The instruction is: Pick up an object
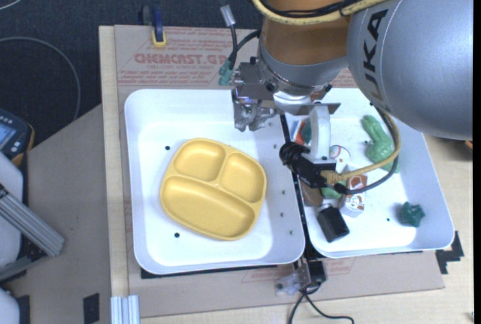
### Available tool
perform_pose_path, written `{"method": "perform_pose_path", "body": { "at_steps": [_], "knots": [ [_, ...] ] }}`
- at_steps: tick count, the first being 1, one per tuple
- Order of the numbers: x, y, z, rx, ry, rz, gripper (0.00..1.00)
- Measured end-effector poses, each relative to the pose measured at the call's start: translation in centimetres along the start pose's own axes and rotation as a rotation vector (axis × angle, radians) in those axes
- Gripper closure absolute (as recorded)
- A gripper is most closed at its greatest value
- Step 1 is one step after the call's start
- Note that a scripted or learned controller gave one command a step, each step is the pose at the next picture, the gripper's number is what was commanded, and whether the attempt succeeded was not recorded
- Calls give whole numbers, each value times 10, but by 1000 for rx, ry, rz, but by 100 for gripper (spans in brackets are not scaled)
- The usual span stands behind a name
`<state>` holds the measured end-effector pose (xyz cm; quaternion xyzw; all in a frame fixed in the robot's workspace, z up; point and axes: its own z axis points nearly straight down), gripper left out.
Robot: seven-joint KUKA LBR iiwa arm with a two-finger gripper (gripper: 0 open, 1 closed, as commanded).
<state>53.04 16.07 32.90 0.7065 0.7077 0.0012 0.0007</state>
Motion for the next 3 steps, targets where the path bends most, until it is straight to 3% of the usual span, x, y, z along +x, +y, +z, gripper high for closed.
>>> {"method": "perform_pose_path", "body": {
  "at_steps": [1, 2, 3],
  "knots": [
    [14, -34, 34, 10, -1, 0, 100],
    [14, -32, 22, 4, 0, 1, 100],
    [-21, -52, 14, 7, -1, 5, 100]
  ]
}}
